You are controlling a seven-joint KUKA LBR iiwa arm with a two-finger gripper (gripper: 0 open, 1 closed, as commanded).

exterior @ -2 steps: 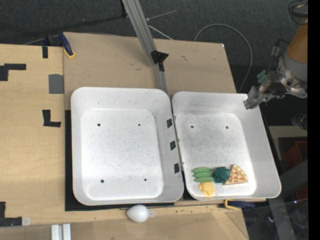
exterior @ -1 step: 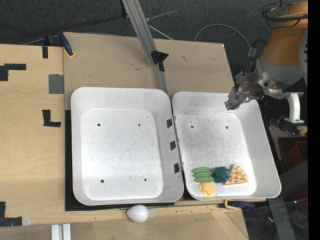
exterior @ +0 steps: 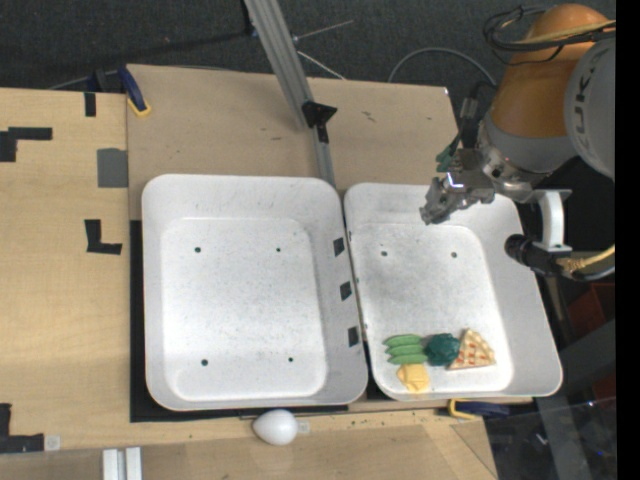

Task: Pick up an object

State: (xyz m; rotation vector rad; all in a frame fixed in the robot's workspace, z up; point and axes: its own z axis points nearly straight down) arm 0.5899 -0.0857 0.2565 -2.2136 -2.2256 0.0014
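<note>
Claw hangs over the far edge of the right shallow white bin; can't tell how it's set. Small toy pile of green pods, dark green lump, pizza slice and yellow piece sits at that bin's near end, well apart from it.

Robot lab, taped bench, white bins

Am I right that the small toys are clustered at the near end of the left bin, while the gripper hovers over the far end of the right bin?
Not quite: the camera view shows the toys clustered at the near end of the right bin, not the left bin. The gripper is indeed over the far end of the right bin.
</note>
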